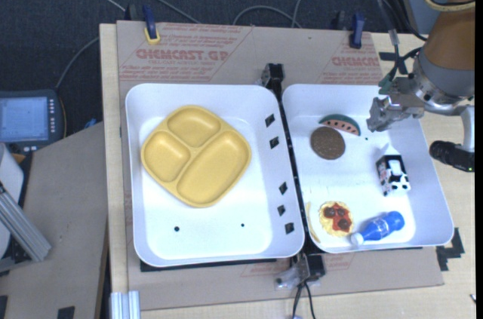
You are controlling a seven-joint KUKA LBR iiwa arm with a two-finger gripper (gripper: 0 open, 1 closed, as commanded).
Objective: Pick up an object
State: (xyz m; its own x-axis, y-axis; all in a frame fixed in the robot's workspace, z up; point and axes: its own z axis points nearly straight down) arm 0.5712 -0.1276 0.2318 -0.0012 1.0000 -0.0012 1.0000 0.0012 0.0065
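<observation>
Left, yellow tray point(196, 155) in bin point(143, 102)

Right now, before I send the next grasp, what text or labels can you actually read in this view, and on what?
"CHEMCAST GP", red print, on the brown protective sheet over the board, behind the left bin.
The same red print repeats at the right behind the right bin, partly cut off by the gripper; too blurred to read fully.
Smaller red lines under each: too small.
Screen of the handheld pendant: unreadable.
</observation>
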